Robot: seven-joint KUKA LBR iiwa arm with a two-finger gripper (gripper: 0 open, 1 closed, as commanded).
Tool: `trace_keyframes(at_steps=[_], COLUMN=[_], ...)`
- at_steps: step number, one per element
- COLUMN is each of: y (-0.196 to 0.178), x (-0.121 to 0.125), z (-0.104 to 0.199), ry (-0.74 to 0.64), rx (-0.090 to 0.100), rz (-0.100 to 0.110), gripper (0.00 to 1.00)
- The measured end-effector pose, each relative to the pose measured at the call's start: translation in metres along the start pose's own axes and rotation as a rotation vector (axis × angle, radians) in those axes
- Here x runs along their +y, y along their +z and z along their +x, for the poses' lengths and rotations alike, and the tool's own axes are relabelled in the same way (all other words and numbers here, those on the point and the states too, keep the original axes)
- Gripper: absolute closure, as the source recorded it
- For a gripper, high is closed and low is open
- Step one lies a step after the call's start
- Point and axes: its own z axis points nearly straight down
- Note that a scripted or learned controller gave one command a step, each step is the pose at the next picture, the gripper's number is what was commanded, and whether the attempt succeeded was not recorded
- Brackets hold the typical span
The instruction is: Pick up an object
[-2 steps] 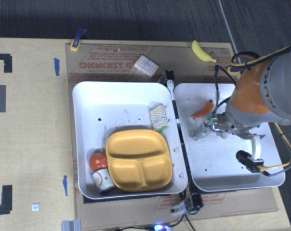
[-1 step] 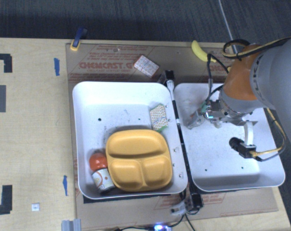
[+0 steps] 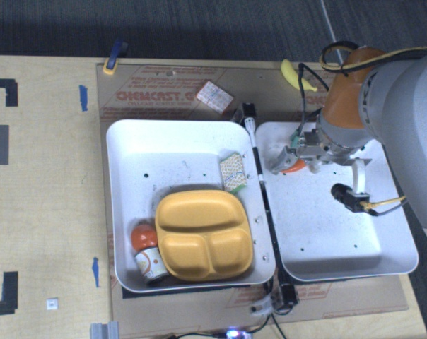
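Bins sit side by side on my desk [image 3: 44,189]: the left bin [image 3: 121,189] and the right bin [image 3: 341,246]. My arm [image 3: 390,104] reaches in from the right, its orange band [image 3: 344,97] above the wrist, and my pincer [image 3: 293,159] is down at the far left corner of the right bin. A small orange object [image 3: 293,167] lies on the bin floor right at the pincer's tip; whether the pincer is released or clenched on it, I cannot tell. A black cable piece [image 3: 348,198] hangs over the middle of the same bin.

In the left bin, a yellow compartment tray [image 3: 203,233] lies upside down toward the near side. A small jar with an orange-red cap [image 3: 147,249] lies just to its left, touching it. A patterned packet [image 3: 232,171] leans against the right wall, just beyond the tray.

Beyond the bins, a small patterned card [image 3: 213,96] rests on brown cardboard [image 3: 150,94], with a yellow object [image 3: 298,75] farther right.
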Motion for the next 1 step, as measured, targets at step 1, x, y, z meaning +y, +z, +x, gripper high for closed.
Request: trace_keyframes(at_steps=[1], y=[-0.0101], x=[-0.0001], z=[0.0001], ry=[-0.001], rx=[-0.001], rz=[0.002], gripper=[1.00])
